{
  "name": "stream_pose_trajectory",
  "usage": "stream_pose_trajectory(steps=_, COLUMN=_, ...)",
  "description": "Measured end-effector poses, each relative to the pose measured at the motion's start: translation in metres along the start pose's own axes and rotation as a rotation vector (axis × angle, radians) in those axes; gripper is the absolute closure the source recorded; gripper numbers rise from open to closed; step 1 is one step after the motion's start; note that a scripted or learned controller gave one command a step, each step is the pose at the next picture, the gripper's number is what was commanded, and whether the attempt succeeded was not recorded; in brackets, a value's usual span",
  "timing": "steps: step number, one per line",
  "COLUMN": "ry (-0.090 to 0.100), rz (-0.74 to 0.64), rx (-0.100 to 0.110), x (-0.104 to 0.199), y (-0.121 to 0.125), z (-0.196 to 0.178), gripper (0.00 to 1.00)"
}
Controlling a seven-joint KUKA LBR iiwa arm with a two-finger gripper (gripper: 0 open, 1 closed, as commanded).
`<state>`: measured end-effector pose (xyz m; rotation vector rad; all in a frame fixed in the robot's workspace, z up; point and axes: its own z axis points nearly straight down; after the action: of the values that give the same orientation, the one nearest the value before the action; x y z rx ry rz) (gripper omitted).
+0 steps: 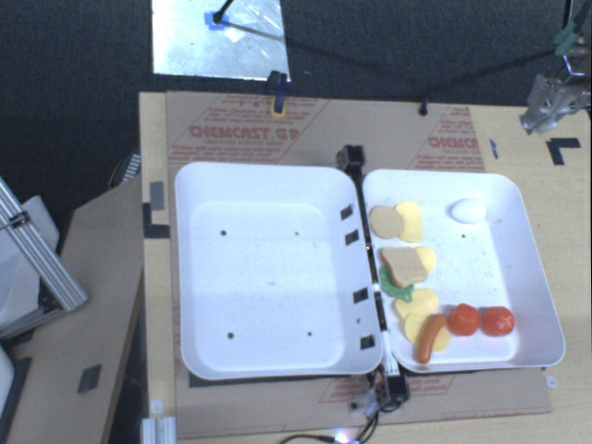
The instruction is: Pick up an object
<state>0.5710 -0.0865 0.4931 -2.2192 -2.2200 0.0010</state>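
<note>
Pincer (555,100) at upper right, off bins, grip state unclear. Sausage (428,338) in right bin (518,248), long axis near-vertical, tilted.

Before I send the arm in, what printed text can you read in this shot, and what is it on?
"CHEMCAST GP", red print on the brown protective sheet under the bins, upper left.
The same red print repeats at upper right and along the front edge, too skewed or cut off to read.
No readable text on the bins or the toy food.
</note>
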Motion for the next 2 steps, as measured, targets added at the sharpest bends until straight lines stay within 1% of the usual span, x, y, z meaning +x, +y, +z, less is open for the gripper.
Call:
stream_pose_trajectory(steps=1, ry=-0.005, rz=0.003, rx=-0.008, x=-0.083, y=0.042, z=-0.006, gripper=1.00)
stream_pose_trajectory(steps=2, ry=-0.006, rz=-0.001, rx=-0.011, x=-0.120, y=0.099, z=-0.003, gripper=1.00)
